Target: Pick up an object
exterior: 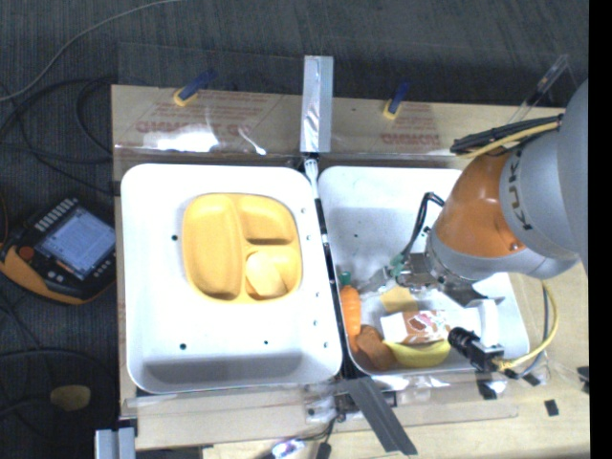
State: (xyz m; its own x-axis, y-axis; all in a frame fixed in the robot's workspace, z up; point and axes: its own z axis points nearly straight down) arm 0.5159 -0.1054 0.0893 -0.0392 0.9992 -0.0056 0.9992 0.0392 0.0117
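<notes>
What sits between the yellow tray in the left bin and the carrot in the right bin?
In the camera view, just the two bins' adjoining white walls lie between the yellow tray and the carrot; no loose item sits there.

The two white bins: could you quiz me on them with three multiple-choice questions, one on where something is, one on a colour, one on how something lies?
1. Where is the yellow tray?
A. left bin
B. right bin
C. on the floor

2. What colour is the carrot in the right bin?
A. blue
B. orange
C. white

3. How do the things in the right bin lie?
A. spread evenly over it
B. stacked against its far wall
C. crowded in its near part, under the arm

Answers:
1 A: the tray sits in the middle of the left bin.
2 B: the carrot by the bin's left wall is orange.
3 C: carrot, banana and packet huddle at the near edge.
</notes>
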